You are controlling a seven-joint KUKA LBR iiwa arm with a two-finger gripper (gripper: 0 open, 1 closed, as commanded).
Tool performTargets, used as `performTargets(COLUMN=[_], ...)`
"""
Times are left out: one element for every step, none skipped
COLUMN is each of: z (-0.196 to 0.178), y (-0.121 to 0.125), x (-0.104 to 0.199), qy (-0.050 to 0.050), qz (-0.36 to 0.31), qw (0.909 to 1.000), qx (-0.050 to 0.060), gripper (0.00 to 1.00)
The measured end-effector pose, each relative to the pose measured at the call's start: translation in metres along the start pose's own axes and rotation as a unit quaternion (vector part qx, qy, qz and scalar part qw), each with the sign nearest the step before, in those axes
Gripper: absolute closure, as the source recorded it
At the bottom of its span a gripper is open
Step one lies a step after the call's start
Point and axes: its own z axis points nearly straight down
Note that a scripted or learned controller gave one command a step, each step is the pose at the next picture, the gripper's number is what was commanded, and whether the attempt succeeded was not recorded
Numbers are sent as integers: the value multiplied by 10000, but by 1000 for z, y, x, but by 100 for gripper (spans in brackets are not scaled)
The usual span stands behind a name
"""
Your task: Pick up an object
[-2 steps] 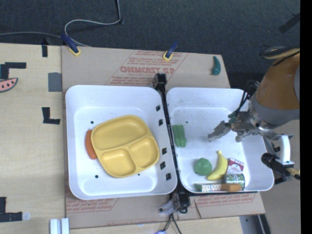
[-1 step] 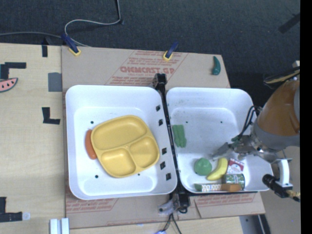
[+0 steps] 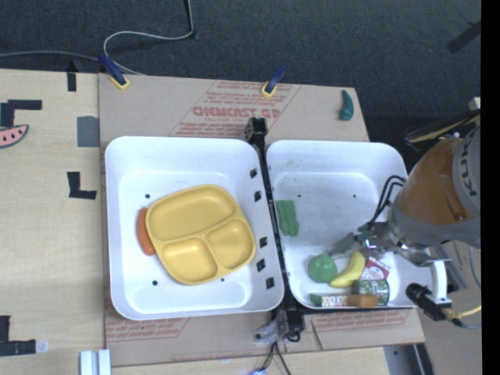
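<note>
arm (image 3: 437, 201): enters from 3 o'clock, orange band above wrist, bent down toward 8 o'clock | gripper (image 3: 361, 244): low at the wrist's 9 o'clock side, metal tips pointing toward 8 o'clock

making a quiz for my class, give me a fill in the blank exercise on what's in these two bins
1. The yellow divided tray lies in the ____ bin.
2. The orange item peeking from under the tray's left edge sits in the ____ bin.
3. The banana lies just right of the ____ ball.
4. The green block lies in the right bin, near the ____ between the bins.

Missing words: left; left; green; divider
</note>
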Motion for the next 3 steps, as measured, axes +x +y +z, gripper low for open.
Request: performTargets(z=[-10, -88, -150], y=[1, 5, -5], x=[0, 68, 136], qy=[-9, 12, 9], qz=[0, -23, -20], qw=[10000, 10000, 10000], qx=[-16, 0, 5], gripper=[100, 100, 100])
